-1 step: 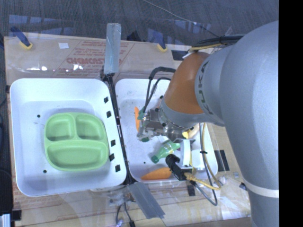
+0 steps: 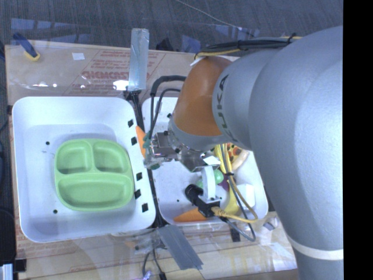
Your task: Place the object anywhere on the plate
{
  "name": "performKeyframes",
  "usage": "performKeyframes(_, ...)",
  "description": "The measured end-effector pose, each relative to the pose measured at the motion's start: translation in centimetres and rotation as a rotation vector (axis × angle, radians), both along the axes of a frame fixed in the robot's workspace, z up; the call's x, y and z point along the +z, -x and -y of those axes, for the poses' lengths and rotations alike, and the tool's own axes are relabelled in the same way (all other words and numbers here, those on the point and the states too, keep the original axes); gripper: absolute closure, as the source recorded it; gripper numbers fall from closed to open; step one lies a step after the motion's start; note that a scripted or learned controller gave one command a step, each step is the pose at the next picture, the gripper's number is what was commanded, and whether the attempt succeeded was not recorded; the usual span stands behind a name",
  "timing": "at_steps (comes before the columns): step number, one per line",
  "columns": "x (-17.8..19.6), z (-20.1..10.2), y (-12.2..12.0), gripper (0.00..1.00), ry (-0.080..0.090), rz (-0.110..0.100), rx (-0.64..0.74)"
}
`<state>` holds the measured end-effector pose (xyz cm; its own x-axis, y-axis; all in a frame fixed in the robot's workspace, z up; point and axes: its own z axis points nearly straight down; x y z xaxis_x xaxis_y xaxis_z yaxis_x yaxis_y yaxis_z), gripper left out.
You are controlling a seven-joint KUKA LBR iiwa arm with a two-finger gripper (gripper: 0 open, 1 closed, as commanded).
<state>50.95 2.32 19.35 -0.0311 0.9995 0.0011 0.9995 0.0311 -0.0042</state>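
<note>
Claw point(image 2: 154, 152) at right bin's point(image 2: 172, 186) left wall, grip impossible to tell, green plate point(image 2: 93, 175) in left bin point(image 2: 26, 118)

Bulky grey arm point(image 2: 291, 127), smooth rounded casing, orange band point(image 2: 198, 98) nr wrist, dark part-hidden KUKA lettering point(image 2: 221, 102), black cables point(image 2: 155, 95).

The arm point(image 2: 291, 127) covers most of the right bin point(image 2: 172, 194); an orange thing point(image 2: 187, 217) pokes out, unidentifiable.

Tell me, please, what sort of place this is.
Most likely a robotics lab: a grey robot arm reaches over one white bin on a bench, and the other bin holds a green divided plate.
</note>
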Motion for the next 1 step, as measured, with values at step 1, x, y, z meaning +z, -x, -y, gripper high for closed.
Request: performKeyframes(1, 0.01, 0.04, 0.00, 0.00, 0.001, 0.000, 0.000)
